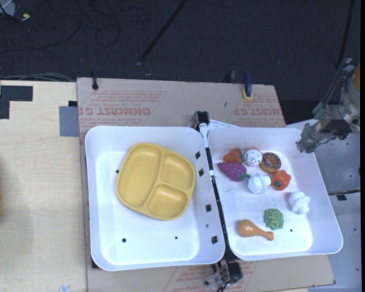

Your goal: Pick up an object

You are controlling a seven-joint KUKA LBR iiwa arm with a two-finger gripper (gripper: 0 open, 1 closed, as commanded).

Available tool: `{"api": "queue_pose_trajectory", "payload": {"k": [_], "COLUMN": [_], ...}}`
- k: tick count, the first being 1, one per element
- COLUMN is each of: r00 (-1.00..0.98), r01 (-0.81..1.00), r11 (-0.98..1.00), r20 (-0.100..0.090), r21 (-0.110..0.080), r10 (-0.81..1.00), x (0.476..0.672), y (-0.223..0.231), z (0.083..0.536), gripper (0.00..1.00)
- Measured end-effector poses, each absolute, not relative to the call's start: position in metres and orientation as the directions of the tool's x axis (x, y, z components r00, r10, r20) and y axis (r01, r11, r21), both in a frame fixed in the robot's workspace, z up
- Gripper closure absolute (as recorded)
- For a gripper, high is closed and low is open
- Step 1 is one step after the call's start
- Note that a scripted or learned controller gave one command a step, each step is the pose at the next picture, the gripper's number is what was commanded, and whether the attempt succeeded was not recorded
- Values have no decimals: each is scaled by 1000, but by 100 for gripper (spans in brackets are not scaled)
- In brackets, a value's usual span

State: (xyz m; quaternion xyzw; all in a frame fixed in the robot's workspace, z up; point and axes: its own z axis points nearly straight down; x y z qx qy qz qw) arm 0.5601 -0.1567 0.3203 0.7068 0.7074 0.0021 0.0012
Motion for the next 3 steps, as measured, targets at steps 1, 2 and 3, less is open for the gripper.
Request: {"api": "queue_pose_trajectory", "payload": {"k": [1,2,3], "r00": [-11,-3,-8], "r01": [1000,1000,1000], "r11": [11,3,8], "r20": [4,2,2], "r21": [-2,7,3], "r10": [1000,1000,1000], "x": [534,474,476], "y": [-31,-7,70], "z": [337,436,478], "gripper": [100,100,100]}}
